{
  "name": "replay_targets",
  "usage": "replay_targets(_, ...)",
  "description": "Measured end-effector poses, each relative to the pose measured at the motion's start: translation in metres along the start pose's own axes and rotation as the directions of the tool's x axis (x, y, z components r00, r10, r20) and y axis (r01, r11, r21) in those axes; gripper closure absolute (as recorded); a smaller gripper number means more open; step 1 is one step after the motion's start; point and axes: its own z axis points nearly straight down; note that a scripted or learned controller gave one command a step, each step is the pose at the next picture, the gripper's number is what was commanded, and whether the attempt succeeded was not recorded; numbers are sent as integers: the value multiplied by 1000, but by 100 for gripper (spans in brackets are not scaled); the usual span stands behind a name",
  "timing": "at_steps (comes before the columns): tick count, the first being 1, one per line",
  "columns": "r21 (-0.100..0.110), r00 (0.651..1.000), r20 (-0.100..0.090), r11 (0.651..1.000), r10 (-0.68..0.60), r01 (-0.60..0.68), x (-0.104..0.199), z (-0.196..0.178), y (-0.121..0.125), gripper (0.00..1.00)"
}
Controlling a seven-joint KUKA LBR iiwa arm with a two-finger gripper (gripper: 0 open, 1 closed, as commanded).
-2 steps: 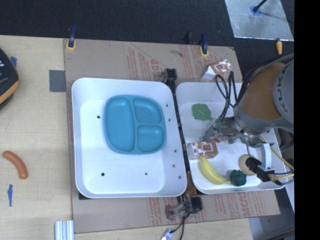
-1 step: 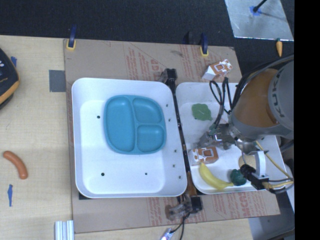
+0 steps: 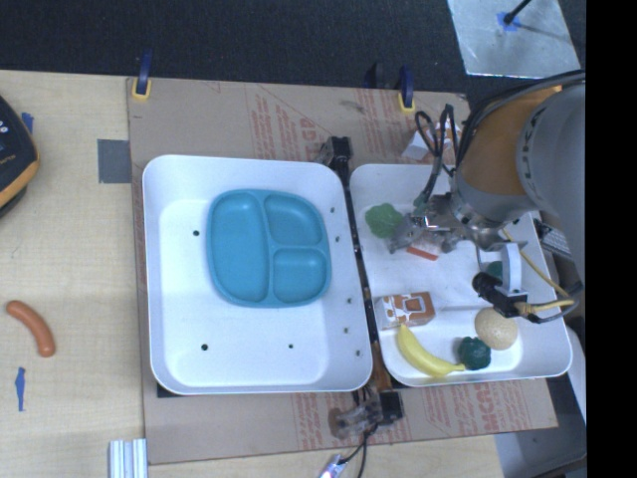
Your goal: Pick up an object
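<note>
My gripper (image 3: 418, 235) hangs low over the upper part of the right bin (image 3: 537, 366), with the grey arm and its orange band coming in from the right. A light green object (image 3: 381, 219) lies just left of the gripper. A small red-orange piece (image 3: 424, 254) sits right beneath it, partly hidden. Further forward in the same bin lie a brown and white packet (image 3: 408, 310), a yellow banana (image 3: 422, 355), a dark green item (image 3: 475, 353) and a beige ball (image 3: 496, 329).
The left bin (image 3: 179, 357) bears a blue divided plate (image 3: 269, 247). An orange sausage (image 3: 32, 327) lies on the bench at the far left, and a black and yellow device (image 3: 12, 157) sits at the upper left edge. Cables trail beside the arm.
</note>
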Motion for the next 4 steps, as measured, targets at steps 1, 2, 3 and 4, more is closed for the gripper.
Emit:
replay_targets(1,2,1000,0,1000,-2,2,-1,-10,0,100)
replay_targets(2,0,1000,-1,1000,-2,2,68,-101,5,100)
replay_targets(3,2,1000,-1,1000,-2,2,68,-100,4,0)
replay_targets(4,3,1000,1,1000,-1,1,27,-99,-100,0)
